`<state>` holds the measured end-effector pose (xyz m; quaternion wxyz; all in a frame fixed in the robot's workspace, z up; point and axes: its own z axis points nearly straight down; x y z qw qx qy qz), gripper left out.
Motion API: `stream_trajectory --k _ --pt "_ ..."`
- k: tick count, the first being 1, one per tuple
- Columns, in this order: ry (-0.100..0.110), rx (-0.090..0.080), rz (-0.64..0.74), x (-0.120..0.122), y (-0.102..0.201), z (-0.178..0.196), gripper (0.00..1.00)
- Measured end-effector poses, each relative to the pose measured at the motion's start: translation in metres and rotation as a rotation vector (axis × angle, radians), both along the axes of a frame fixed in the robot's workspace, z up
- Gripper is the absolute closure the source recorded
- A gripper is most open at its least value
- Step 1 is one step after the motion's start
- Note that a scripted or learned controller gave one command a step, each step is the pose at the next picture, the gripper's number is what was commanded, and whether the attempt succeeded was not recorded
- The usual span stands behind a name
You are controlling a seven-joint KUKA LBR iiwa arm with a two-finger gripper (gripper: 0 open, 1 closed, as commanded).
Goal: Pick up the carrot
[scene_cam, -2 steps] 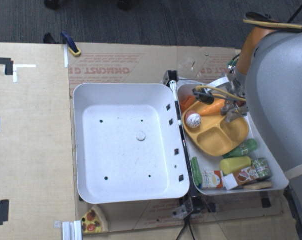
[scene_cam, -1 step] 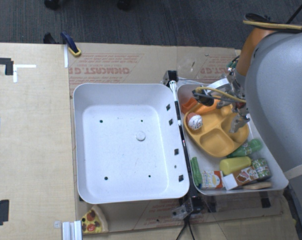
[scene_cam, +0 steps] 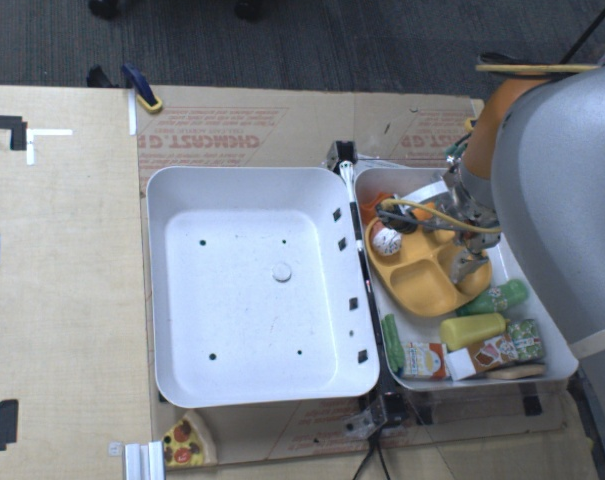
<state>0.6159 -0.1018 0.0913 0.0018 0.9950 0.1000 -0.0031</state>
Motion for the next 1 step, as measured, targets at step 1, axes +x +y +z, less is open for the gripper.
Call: stream_trajectory --k 1 --pt "-0.004 0.004 0.004 0.0309 -0.0055 0.0012 0.00"
